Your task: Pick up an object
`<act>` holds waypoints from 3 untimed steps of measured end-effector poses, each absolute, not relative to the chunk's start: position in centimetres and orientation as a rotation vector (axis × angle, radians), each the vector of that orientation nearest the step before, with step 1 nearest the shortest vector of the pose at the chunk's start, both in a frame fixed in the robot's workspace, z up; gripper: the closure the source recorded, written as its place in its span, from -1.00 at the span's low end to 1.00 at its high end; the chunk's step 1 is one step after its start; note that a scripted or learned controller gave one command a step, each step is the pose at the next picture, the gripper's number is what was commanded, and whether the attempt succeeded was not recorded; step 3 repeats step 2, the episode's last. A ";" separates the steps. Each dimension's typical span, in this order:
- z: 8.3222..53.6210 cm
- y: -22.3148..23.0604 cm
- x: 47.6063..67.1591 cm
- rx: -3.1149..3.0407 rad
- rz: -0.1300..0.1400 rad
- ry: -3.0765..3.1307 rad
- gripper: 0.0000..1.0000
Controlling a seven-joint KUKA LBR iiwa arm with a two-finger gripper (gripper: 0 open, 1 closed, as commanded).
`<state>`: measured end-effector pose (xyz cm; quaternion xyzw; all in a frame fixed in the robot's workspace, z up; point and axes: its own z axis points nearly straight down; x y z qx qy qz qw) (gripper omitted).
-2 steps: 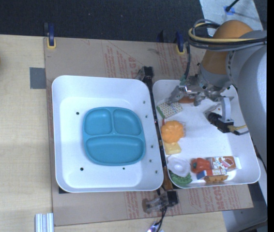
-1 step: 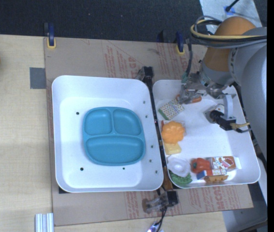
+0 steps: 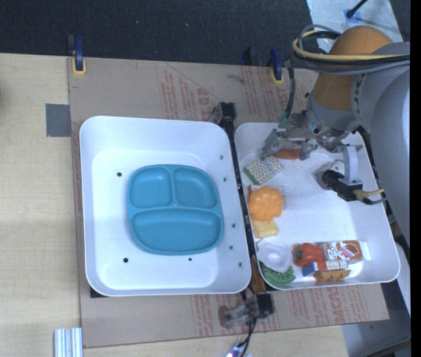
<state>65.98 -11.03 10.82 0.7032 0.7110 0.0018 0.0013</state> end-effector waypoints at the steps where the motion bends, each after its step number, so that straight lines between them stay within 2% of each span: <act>1: 11.9 -11.1 66.0 2.202 0.005 2.234 1.00; 2: 11.9 -11.1 66.0 2.200 0.004 2.237 -1.00; 3: 11.9 -11.1 66.0 2.200 0.004 2.237 -1.00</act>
